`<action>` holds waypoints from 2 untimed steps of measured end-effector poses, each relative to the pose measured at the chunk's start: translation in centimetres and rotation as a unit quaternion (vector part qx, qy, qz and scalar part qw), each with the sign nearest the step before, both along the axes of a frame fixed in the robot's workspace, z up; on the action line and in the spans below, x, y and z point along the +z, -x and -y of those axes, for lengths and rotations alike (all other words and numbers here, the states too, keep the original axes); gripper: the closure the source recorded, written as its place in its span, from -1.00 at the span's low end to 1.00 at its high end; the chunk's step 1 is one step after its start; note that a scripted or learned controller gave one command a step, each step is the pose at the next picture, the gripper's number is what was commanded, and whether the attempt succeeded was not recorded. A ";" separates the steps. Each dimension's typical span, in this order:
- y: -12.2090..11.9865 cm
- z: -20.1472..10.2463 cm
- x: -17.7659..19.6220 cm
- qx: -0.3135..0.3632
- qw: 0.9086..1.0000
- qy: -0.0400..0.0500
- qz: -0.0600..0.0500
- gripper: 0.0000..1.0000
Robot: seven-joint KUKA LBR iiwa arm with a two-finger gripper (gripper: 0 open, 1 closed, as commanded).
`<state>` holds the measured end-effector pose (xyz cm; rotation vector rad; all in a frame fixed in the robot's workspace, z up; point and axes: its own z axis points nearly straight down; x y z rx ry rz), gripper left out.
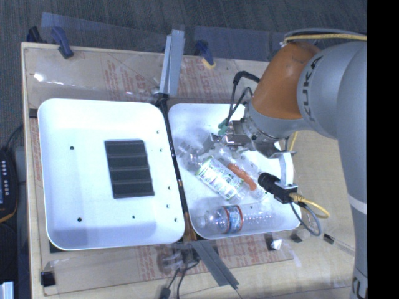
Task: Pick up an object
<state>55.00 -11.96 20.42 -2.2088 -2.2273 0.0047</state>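
Note:
The right bin (187, 120) holds a pile of objects. A clear plastic bottle with a blue-and-red label (234, 219) lies along its near wall. A white labelled packet (218, 179) lies in the middle, with an orange pen-like stick (242, 174) on clear wrapping beside it. Crumpled clear plastic (190, 151) sits to the left of these. My gripper (229, 139) hangs low over the upper middle of the pile, below the orange wrist band. Its tips are buried in the clutter.
The left bin (62, 167) holds a black ribbed rectangular block (129, 168) near its middle. A grey metal bar (171, 61) rises at the divide between the bins. Blue clamps (62, 42) sit along the far bench edge. Cables trail by the right bin's near corner.

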 end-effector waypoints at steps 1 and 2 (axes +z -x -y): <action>0.5 -2.2 1.2 -0.047 0.999 0.001 0.002 -1.00; 0.1 4.4 0.0 0.003 1.000 0.001 0.003 -1.00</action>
